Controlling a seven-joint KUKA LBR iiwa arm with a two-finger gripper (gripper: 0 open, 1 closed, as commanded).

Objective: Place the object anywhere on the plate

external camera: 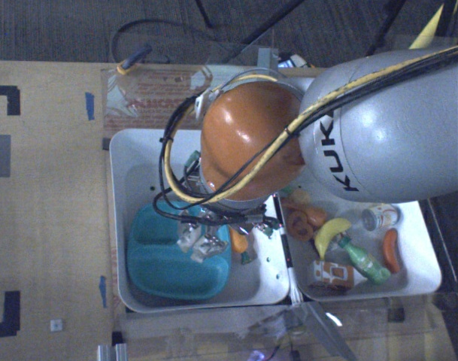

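The teal plate [172, 265] served as the anchor for everything else: it lay in the left bin [127, 201], towards that bin's near left corner, with two shallow hollows in its surface. Directly over the plate's right half, close to its far edge, hung the gripper [201, 241], its pale metal tip pointing down at the plate. Whether the jaws were parted or closed could not be told from above, since the wrist hid most of them, and no item could be seen between them.

Just off the plate's right rim, on the bin floor, sat a small orange object [239, 241], with a small dark green piece [248, 257] beside it. If that orange piece was the thing to be placed, it lay to the right of the gripper, beside the plate and not on it; its long axis was too small to read.

Further right of the plate, across the divider, the right bin [432, 277] held a banana [330, 234], a green bottle [364, 260], a small carton [332, 274], a sausage-shaped red item [392, 249] and a can [379, 216].

Above and behind the plate rose the arm's orange band [244, 138] and its grey body [394, 126], reaching in from the right.
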